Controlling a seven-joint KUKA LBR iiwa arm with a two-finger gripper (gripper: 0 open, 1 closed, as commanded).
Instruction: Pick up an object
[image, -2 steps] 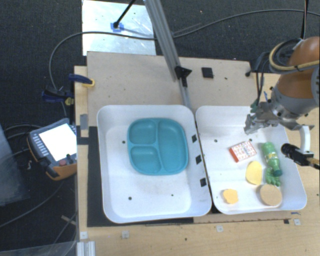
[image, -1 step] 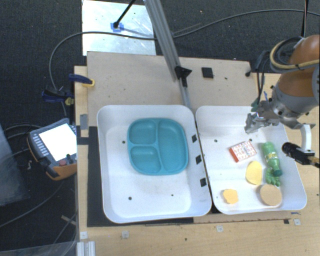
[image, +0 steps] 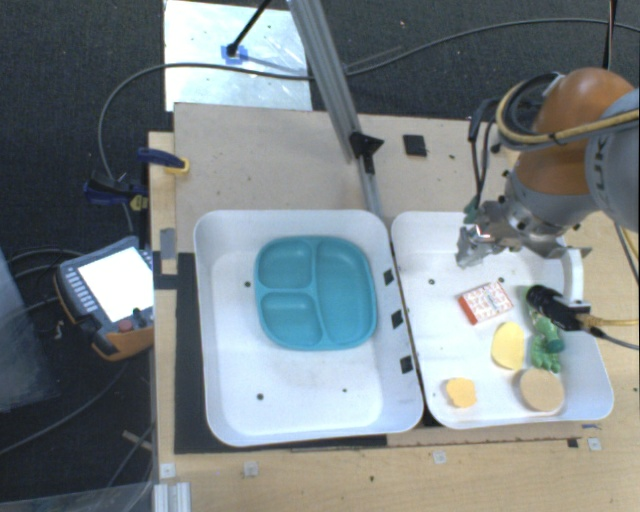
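Bench, two bins; floor seemingly dark carpet.

A teal divided plate sits in a white bin; a red patterned packet lies at three o'clock.

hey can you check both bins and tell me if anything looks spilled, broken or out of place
Nothing stands out. The teal divided plate lies flat in the left bin. In the right bin, the red-and-white packet, yellow piece, green item, small orange piece and tan round lie loosely grouped, none spilled over the rim.
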